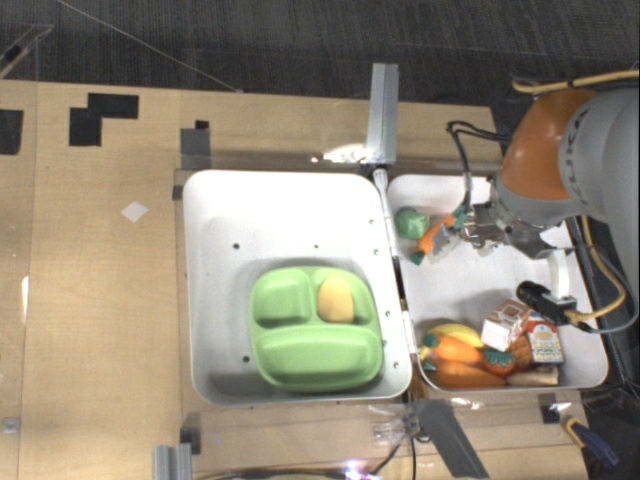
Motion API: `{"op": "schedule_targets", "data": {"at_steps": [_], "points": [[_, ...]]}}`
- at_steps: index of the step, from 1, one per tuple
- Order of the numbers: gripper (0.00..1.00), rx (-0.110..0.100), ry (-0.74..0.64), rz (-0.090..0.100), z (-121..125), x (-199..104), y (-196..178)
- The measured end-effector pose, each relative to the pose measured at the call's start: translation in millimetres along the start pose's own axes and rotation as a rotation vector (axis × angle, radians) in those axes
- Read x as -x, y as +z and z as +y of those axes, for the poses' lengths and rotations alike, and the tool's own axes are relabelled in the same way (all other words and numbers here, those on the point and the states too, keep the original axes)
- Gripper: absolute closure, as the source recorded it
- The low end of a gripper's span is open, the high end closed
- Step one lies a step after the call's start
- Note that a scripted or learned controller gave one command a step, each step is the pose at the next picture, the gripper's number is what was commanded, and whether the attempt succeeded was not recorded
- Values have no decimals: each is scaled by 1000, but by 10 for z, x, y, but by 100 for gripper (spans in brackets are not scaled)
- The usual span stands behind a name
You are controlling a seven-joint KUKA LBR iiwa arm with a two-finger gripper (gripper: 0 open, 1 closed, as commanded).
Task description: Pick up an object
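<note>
My gripper (452, 232) hangs low over the far left part of the right bin (460, 288), below the grey arm with the orange band. A small orange carrot-like piece (431, 238) lies tilted right at its tip, touching or nearly touching it. Just to the left, in the bin's far left corner, sits a green rounded object (409, 222). Along the bin's near wall lie a yellow banana (452, 333), orange carrots (462, 352) and a small printed carton (540, 342).
The left bin (230, 228) holds a green divided plate (300, 353) with a yellow rounded fruit (336, 299) in its upper right compartment. A metal post (383, 118) stands at the far end between the two bins.
</note>
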State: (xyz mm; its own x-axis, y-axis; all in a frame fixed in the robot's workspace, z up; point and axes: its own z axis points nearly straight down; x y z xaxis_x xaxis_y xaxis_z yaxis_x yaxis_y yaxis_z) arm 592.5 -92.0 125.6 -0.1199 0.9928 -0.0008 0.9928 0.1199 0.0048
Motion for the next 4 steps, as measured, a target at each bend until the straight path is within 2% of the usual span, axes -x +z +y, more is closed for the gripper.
{"op": "schedule_targets", "data": {"at_steps": [1, 2, 3, 4], "points": [[0, -24, -55, 3, 575, 92, 188], [0, 4, -80, -2, 463, 157, 360], [100, 13, -88, -2, 502, 130, 219], [100, 2, 101, 0, 833, -401, -612]]}}
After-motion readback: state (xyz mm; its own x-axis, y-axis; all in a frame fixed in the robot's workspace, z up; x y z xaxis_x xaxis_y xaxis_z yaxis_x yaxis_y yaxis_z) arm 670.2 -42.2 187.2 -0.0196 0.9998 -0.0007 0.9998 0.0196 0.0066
